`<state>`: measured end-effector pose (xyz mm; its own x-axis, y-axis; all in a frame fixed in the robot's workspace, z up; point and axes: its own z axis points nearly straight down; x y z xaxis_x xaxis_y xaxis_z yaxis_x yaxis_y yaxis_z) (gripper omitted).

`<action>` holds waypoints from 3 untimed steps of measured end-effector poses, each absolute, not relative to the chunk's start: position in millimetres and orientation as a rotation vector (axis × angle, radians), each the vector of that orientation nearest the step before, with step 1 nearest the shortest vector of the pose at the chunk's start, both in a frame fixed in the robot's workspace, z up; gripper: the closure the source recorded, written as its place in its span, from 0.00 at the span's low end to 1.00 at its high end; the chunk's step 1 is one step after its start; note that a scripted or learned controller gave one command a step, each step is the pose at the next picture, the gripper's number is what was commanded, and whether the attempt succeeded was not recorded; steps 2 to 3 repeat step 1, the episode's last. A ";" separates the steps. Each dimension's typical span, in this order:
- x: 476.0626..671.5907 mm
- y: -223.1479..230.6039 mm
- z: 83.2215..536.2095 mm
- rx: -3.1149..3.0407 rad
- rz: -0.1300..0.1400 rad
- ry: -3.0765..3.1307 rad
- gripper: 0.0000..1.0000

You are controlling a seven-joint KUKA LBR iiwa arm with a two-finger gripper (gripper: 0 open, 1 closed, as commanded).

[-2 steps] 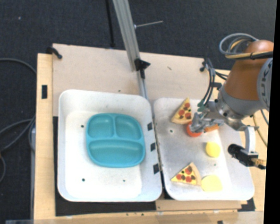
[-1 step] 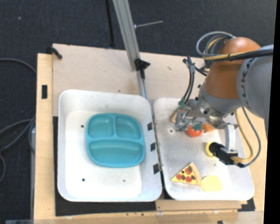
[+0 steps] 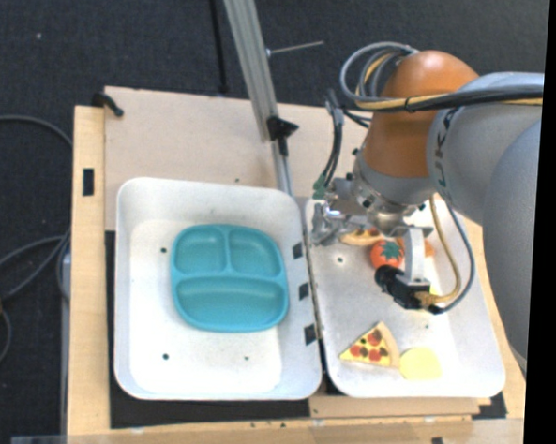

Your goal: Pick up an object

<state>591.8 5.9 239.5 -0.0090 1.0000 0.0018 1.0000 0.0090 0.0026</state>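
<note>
We're hovering the claw low over the far end of the right bin, but the wrist is blocking it, so we can't tell its state. The closest pickable things are a tomato and a tan piece just beside it, with pizza and a yellow slice sitting near the front. We're guessing the crowding could mean nudging stuff instead of grabbing, or snagging the bin wall.
</note>
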 end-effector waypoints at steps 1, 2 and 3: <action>598.1 54.9 235.1 2.213 0.002 2.230 1.00; 598.1 54.9 235.1 2.213 0.002 2.230 1.00; 598.1 54.9 235.1 2.213 0.002 2.230 1.00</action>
